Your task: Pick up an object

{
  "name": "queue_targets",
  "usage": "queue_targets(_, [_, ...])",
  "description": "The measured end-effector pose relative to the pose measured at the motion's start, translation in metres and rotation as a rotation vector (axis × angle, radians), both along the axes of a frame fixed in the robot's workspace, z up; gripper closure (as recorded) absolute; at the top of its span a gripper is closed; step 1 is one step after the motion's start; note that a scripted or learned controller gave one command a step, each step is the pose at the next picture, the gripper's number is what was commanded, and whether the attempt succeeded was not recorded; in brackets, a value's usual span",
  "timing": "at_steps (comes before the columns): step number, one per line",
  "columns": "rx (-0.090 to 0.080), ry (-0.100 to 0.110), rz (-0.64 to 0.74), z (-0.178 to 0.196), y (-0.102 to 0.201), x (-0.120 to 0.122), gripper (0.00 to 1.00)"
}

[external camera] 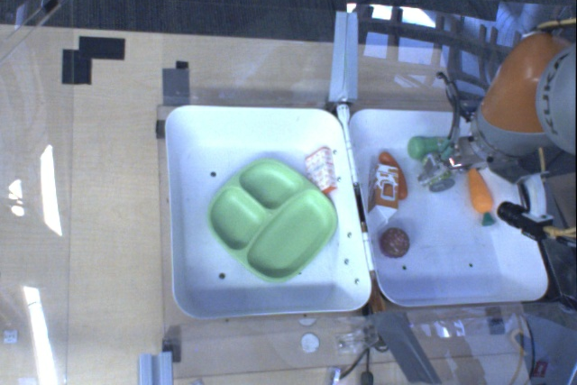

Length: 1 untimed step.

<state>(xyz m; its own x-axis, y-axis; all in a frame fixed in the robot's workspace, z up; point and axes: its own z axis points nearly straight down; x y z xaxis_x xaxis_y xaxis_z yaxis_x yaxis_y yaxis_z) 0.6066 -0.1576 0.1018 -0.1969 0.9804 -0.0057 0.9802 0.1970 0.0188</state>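
The right bin (505, 270) holds several objects. A green object (422, 145) lies near its back, and my gripper (442, 169) hangs just right of and in front of it, partly over it. An orange carrot-like piece with a green tip (480, 192) lies to the gripper's right. To its left lies an orange and white packet (388, 180). A dark brown ball (394, 241) sits nearer the front. Nothing is seen lifted off the bin floor.
The left bin (194, 284) holds a green divided plate (273, 218) and a small red and white packet (321, 169) by its right wall. The ridge where both bins meet (358, 203) runs between them. The arm's orange band (527, 86) hangs over the right bin's back right.
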Motion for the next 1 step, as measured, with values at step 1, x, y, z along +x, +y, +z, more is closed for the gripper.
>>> queue_targets(1, [0.001, 0.011, 0.012, 0.0788, 0.0406, 0.0462, 1.00])
